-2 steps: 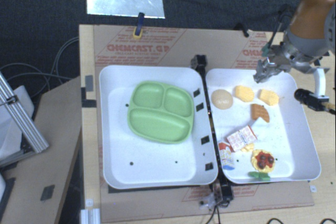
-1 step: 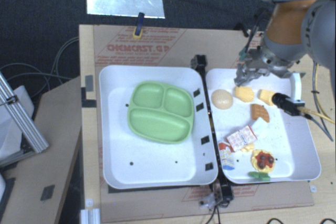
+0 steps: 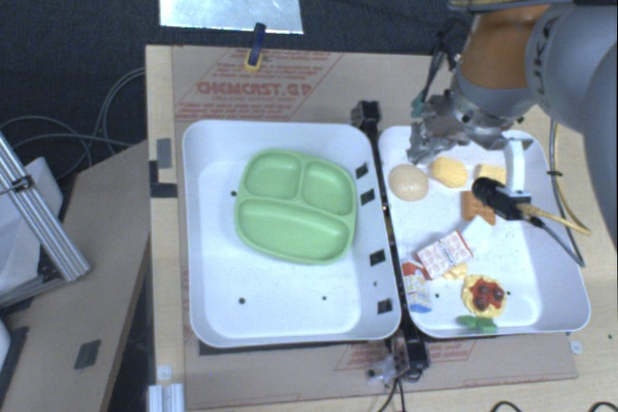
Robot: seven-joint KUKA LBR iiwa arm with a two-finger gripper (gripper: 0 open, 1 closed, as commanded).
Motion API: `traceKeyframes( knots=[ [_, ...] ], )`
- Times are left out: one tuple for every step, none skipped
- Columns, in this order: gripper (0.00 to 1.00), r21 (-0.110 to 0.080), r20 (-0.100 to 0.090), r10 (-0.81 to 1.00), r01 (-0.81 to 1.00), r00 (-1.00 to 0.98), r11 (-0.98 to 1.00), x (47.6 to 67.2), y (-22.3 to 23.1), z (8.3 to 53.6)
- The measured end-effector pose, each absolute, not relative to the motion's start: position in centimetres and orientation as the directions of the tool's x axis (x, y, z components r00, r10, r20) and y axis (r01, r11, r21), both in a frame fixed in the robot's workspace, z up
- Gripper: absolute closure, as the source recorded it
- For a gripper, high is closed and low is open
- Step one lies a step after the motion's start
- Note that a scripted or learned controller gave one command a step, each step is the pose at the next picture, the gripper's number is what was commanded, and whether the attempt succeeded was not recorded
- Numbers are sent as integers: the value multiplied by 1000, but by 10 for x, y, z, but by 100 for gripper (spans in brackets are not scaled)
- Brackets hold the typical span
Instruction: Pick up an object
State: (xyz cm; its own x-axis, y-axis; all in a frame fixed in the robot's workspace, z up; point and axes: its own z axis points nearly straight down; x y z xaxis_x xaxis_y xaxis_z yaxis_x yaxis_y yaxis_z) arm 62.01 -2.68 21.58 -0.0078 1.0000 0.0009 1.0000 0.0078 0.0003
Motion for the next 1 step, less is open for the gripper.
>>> traceKeyframes(
  knots=[
    [100,2,1,1000,1000,-7,7,622,-15,228]
  ],
)
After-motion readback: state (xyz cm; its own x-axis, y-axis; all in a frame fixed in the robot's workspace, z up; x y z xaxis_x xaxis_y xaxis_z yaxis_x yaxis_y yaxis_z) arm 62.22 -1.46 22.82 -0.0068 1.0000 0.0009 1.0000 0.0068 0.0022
